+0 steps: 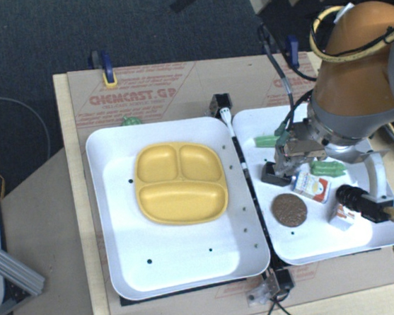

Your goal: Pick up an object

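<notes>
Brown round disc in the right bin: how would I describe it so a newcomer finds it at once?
Start at the right-hand white bin, the one under the arm. Look at the bin's near-left part, below the gripper. There lies the brown disc, flat, round and dark, unlike the red-and-white packet and green pieces beside it.

Single fixed camera above the bench, looking down at a slant. Far enough to take in both white bins whole: left bin [112,221], right bin [322,248], plus cardboard sheet [153,91] beneath and dark floor around. Arm [356,62] entering from frame right, cropped at edge.
</notes>
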### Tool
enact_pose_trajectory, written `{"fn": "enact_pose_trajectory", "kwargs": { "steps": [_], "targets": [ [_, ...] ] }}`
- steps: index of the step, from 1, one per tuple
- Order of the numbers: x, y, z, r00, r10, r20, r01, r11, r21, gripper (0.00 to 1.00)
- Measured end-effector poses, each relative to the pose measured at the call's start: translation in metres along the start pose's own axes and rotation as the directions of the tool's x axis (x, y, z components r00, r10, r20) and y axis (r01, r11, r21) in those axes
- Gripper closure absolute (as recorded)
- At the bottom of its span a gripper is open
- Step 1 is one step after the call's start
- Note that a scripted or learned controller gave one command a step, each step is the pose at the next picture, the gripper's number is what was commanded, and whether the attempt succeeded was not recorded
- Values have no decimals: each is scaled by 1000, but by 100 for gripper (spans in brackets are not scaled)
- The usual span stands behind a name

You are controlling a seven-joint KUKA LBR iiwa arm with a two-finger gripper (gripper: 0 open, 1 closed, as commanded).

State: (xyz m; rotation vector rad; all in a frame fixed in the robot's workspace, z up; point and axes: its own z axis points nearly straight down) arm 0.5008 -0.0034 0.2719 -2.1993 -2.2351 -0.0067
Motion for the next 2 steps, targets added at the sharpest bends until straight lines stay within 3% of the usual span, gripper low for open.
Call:
{"fn": "enact_pose_trajectory", "kwargs": {
  "steps": [1, 2],
  "targets": [
    [45, -20, -130, 1000, 7, 3, -7, 1000, -17, 100],
    [86, -20, -168, 1000, 11, 5, -11, 1000, -8, 100]
  ]
}}
